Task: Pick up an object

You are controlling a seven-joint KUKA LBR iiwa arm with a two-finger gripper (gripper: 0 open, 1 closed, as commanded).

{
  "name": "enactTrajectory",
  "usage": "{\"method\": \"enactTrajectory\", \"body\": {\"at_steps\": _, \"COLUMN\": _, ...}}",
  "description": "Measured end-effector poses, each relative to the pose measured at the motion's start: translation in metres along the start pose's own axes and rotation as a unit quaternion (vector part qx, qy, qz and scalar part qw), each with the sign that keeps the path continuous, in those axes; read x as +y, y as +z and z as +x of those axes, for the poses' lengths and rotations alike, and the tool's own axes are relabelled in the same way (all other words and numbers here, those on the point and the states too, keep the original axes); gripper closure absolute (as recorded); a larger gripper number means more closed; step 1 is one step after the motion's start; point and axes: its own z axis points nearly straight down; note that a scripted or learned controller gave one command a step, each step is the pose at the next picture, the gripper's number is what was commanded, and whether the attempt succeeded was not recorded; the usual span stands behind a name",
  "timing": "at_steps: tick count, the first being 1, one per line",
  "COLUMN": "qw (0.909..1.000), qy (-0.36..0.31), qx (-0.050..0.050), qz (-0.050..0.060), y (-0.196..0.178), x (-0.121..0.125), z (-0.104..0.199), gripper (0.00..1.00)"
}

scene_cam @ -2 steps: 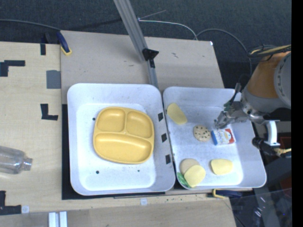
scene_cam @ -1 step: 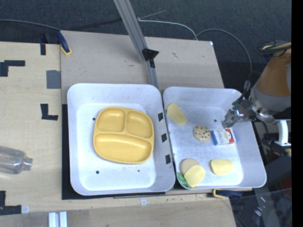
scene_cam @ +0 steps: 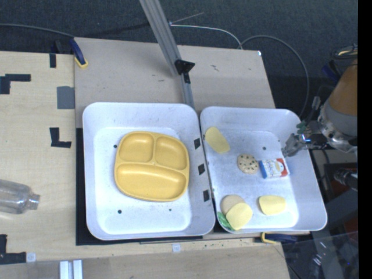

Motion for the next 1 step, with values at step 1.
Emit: {"method": "enactTrajectory", "body": {"at_steps": 1, "qw": 1.0, "qy": 0.001, "qx": 0.001, "qz": 0.005, "y": 0.0564, "x": -0.0235, "z": 0.0251, "gripper": 1.0}}
